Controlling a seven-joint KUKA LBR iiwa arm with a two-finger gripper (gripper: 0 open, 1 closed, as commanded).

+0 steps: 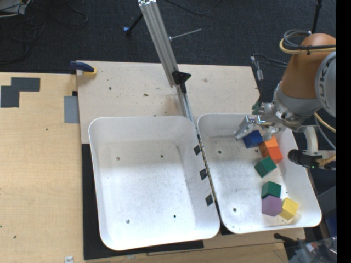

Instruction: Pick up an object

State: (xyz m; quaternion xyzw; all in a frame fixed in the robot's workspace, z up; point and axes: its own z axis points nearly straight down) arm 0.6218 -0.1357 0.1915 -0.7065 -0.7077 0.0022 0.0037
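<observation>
A: Left bin (pixel 109 147) bare. Blue block (pixel 253 140) far side of right bin (pixel 230 201), at end effector (pixel 253 126)?

B: Yes; can't tell how it's set or if it's holding. Block looks light, rigid, smooth: take opposite flat faces.

The pale wooden tabletop (pixel 38 163) carries two shallow white bins side by side: the left bin (pixel 109 130) and the right bin (pixel 225 127), their inner rims touching. A dark mat (pixel 86 201) shows beneath the left bin. Grey patches (pixel 70 109) mark the wood further left, and a small blue-and-yellow clamp (pixel 82 67) sits at the board's far corner.
</observation>
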